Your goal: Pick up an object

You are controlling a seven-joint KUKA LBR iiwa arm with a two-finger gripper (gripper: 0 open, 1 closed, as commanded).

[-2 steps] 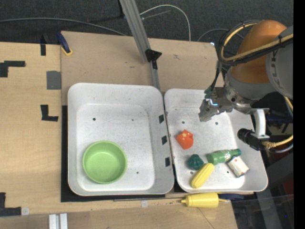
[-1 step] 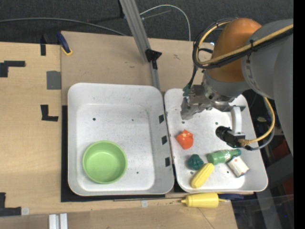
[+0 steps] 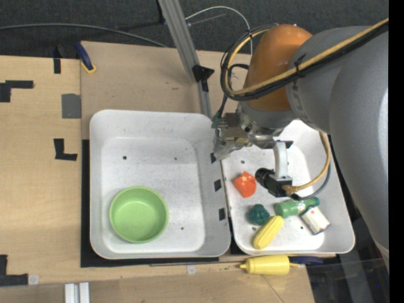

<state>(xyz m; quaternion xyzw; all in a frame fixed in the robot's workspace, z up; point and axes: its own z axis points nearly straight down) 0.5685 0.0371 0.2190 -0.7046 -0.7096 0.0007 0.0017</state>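
Camera view looks down on a pale wooden tabletop (image 3: 38,194) that carries two shallow white bins side by side. The left bin (image 3: 151,115) lies toward the middle and the right bin (image 3: 338,235) toward the right edge. The grey arm (image 3: 341,87), with its orange band (image 3: 278,52), reaches in from the right.

The pincer (image 3: 226,141) hangs over the wall where the two bins meet, at the far end of that wall. Nothing is seen held in it. Whether it is spread or pressed together cannot be told from this angle.

All the small things lie in the near half of the right bin, apart from the pincer:
- An orange-red toy (image 3: 245,184) lies closest to the pincer.
- A dark green toy (image 3: 257,214) sits nearer the tabletop's near edge.
- A yellow corn cob (image 3: 267,231) lies tilted, just beside the dark green toy.
- A green bottle-shaped piece (image 3: 295,207) lies on its side.
- A small white block (image 3: 315,220) lies just beside that piece, and any print on it is too small to read.

A light green bowl (image 3: 138,214) stands upright in the left bin's near left corner.

Outside the bins, a yellow bottle (image 3: 266,265) lies on its side at the tabletop's near edge. No label can be made out on it. A blue and yellow clamp (image 3: 86,58) sits at the far edge. Black tape marks (image 3: 61,150) dot the left side.
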